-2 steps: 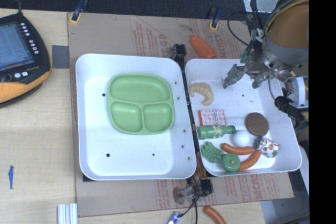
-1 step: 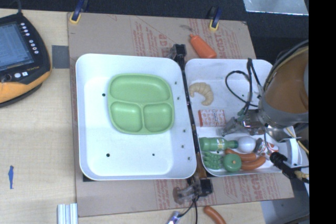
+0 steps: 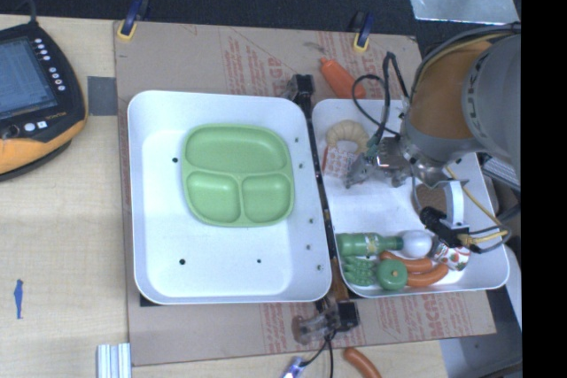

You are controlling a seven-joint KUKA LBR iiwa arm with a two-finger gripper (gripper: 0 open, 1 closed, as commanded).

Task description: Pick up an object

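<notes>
The right bin holds several toy foods: a beige croissant at its back left, a green bottle-shaped piece, a white ball, a green round piece and an orange sausage along the front edge. My gripper hangs over the back left part of this bin, just in front of the croissant. Nothing shows between its metal fingers.
The left bin holds a green divided plate. An orange carrot lies on the cardboard behind the right bin. A teach pendant sits at the far left. Cables trail over the right bin.
</notes>
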